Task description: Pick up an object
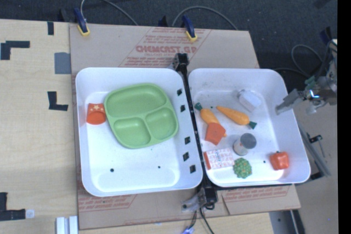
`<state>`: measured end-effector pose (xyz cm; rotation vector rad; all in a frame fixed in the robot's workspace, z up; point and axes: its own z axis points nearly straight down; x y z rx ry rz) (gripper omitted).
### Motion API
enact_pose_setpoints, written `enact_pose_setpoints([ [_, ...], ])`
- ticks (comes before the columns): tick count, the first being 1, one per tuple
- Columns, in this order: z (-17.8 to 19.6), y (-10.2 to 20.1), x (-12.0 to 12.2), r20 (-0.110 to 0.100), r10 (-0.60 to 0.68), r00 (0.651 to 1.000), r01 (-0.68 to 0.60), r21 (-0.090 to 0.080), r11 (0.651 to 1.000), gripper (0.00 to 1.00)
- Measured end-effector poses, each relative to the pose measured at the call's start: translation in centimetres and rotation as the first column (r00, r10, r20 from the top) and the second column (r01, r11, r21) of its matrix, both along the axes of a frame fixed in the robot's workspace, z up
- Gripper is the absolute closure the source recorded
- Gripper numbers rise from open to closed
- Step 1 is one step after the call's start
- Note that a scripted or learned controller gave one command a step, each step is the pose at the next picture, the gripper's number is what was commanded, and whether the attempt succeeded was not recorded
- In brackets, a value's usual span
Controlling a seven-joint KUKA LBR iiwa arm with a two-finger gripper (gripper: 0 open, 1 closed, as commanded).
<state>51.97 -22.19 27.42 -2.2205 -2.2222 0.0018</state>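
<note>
Two white bins sit side by side on the tabletop (33, 118). The left bin (131, 175) holds one green plate (141, 115) with three parts, and one small orange toy (96, 113) touching the plate's left edge. The right bin (274, 85) holds two carrots (208, 115) (235, 115), one orange block (215, 132), one grey can (244, 143), one green broccoli (242, 167), one red pepper (279, 160), one red and white packet (217, 158) and one white lump (250, 100). The gripper (285, 104) is at the right of the frame, over the right bin's edge. I cannot tell how it is set.
</note>
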Motion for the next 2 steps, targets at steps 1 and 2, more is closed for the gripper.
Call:
enact_pose_setpoints([
  [1, -9.3, 3.8, 0.5, -0.003, 0.001, 1.0, -0.001, 0.002, 1.0, 0.0],
  [2, -18.8, 8.9, -2.2, 0.004, 0.001, 1.0, -0.001, 0.001, 1.0, 0.0],
])
